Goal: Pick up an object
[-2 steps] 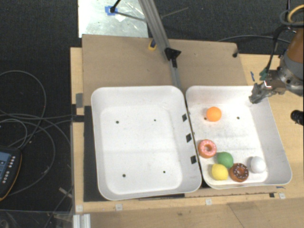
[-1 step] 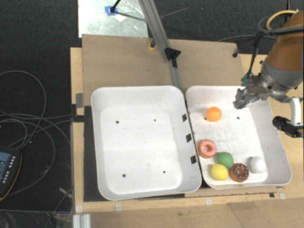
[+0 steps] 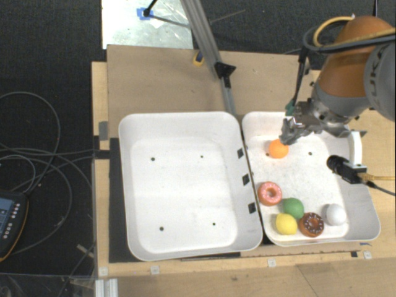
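1. We start at the gripper (image 3: 289, 135), low over the right bin (image 3: 365, 193) toward its far edge, and from this slant we cannot tell how the jaws stand.
2. Just beside and below it sits the orange ball (image 3: 278, 149), on the bin floor near the far-left corner. Nothing shows between the tips, so we call it not held.
3. To do this step well, we'd want the tool centred squarely over the ball, which is round and likely to roll, and the close kept slow, with the bin's inner wall so near.
4. Moving outward: the wrist looks to point roughly straight down, the orange band (image 3: 352, 67) and grey arm rising toward the view's right, cables looping over the top.
5. Other candidates wait along the near edge of the same bin: a pink doughnut (image 3: 270, 193), a green ball (image 3: 293, 206), a yellow ball (image 3: 286, 223), a chocolate doughnut (image 3: 311, 224) and a white ball (image 3: 335, 215), bunched together and well apart from the tool.
6. The left bin (image 3: 185, 184) lies alongside, touching at the shared edge.
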Available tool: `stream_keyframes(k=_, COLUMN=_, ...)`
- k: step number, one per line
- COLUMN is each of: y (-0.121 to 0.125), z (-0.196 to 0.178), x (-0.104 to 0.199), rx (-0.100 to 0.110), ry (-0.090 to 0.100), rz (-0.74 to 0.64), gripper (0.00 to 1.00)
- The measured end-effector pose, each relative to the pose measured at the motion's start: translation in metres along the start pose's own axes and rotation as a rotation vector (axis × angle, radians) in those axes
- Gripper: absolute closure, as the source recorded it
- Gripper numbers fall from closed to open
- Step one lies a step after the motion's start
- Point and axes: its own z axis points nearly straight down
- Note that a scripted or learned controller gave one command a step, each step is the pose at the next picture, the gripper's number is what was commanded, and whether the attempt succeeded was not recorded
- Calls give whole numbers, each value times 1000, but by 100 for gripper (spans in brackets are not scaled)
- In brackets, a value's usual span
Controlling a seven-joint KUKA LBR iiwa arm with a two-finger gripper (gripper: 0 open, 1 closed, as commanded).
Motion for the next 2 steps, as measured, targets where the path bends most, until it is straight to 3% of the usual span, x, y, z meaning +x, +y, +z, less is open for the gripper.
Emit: stream_keyframes(k=2, y=-27, z=7, x=102, rx=0, ry=0, rz=1, gripper=100)
